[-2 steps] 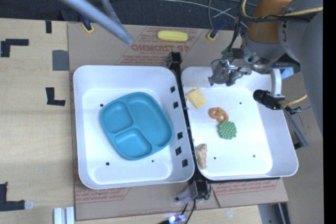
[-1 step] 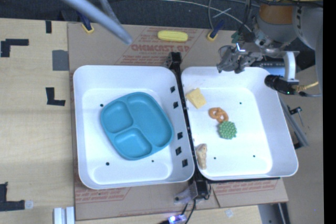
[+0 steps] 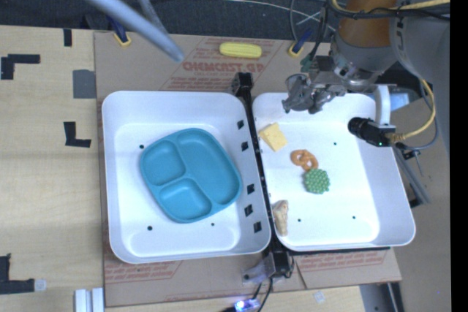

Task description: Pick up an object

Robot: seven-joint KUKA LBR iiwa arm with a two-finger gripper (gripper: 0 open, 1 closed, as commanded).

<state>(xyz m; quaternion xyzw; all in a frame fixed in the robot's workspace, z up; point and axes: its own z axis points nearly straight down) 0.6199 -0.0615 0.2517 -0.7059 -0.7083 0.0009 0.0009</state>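
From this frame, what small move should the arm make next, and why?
Probably shift the gripper toward the yellow block and lower it. The gripper hangs over the right bin's far edge with nothing between its fingers, and that block lies nearest.

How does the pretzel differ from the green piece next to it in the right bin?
The pretzel is orange-brown and looped, with holes; the green piece is a solid, bumpy, rounded lump. The pretzel lies nearer the gripper; the green piece lies nearer the bin's front. Both are small, lie close together and are not held.
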